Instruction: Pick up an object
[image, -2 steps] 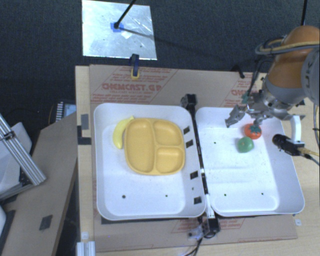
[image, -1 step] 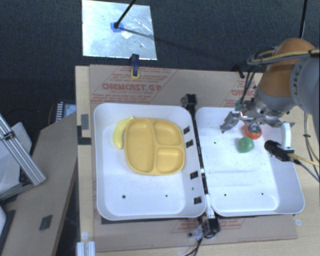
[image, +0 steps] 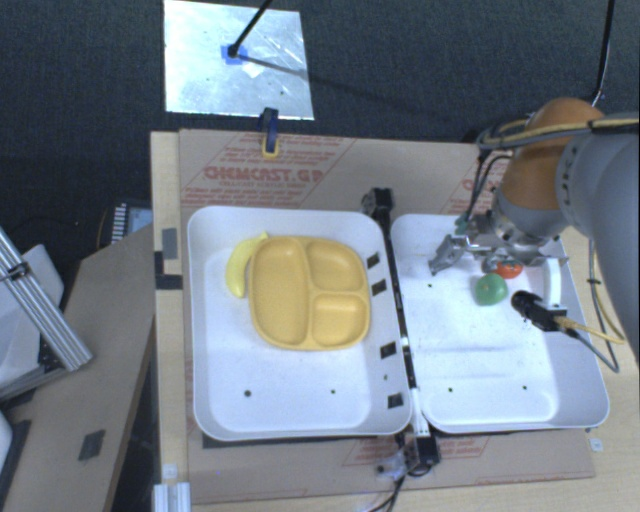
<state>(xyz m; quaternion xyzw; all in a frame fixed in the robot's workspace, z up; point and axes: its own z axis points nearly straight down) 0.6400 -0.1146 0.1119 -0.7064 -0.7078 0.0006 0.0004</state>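
Green round object (image: 490, 290): on the floor of the right-hand shallow white bin (image: 470, 400), right of the black divider strip (image: 392, 300) that joins the two bins, in the bin's far half.
Axis: round, so no long axis or heading to tell.
Small red object (image: 510, 268): slightly farther right of the strip, just beyond the green one, partly hidden under the gripper.
Gripper (image: 478, 252): low over the far part of the right bin, right of the strip; open or closed cannot be told.
Arm (image: 590, 180): grey with an orange band, far right of the strip.
Yellow three-compartment plastic plate (image: 305, 292): in the left white bin (image: 210, 400), just left of the strip.
Yellow banana (image: 238, 265): farther left of the strip, against the plate's left edge, long axis running near to far.
Surface: brown paper-faced board (image: 300, 165) under both bins.
Room: dark carpet (image: 80, 80) all round; silvery sheet (image: 238, 60) on it, beyond the strip's far end and to its left.
Writing: "CHEMCAST" in red print on the board, beyond the strip's far end, to its left.
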